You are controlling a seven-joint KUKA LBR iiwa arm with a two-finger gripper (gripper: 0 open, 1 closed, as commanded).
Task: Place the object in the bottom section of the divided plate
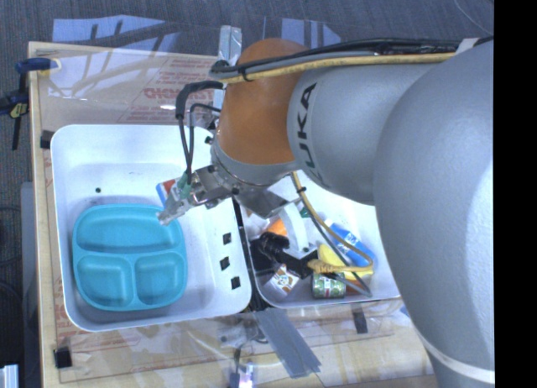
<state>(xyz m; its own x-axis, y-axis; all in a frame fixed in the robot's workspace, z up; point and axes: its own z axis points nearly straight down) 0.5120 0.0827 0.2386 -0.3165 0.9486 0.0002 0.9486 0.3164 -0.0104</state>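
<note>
Camera view: looking down at a slant on a tabletop (101,71) carrying two shallow white bins side by side. Lying in the near part of the left bin (63,151), a blue divided plate (127,254), with one long section on its far side and two smaller sections on its near side. Reaching in from the right, the grey arm (403,143) with its orange band (256,105), crossing above the right bin (382,294). Hanging over the left bin, the gripper (174,207), just beside the plate's far right corner. Showing at the gripper, something small with red and green on it (178,189); impossible to tell whether the gripper is wide, narrow or clamped on it. Crowding the right bin, a heap of small things: a blue tube-like item (351,243), a yellow piece (331,256), a small green can (329,286).
</note>
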